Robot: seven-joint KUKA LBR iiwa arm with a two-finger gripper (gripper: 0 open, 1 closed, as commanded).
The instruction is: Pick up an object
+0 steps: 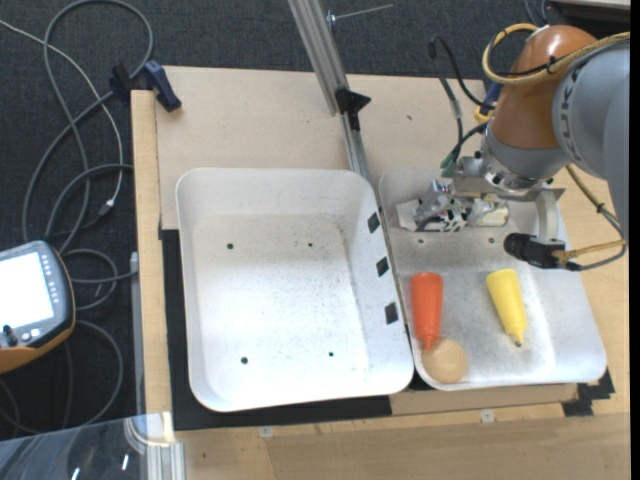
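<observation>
In the right bin (570,363) lie an orange carrot (427,305), a yellow corn-like piece (508,303) and a tan round object (447,359) near the front rim. My gripper (438,215) hangs over the far part of the right bin, above and behind the carrot, apart from all three objects. Nothing shows between its tips.
The left bin (205,268) stands beside the right one on the wooden bench (250,118). A slanted metal rail (318,48) crosses the bench behind the bins. A blue clamp (160,83) sits at the bench's far left corner. Cables and a pendant (30,303) lie on the floor at left.
</observation>
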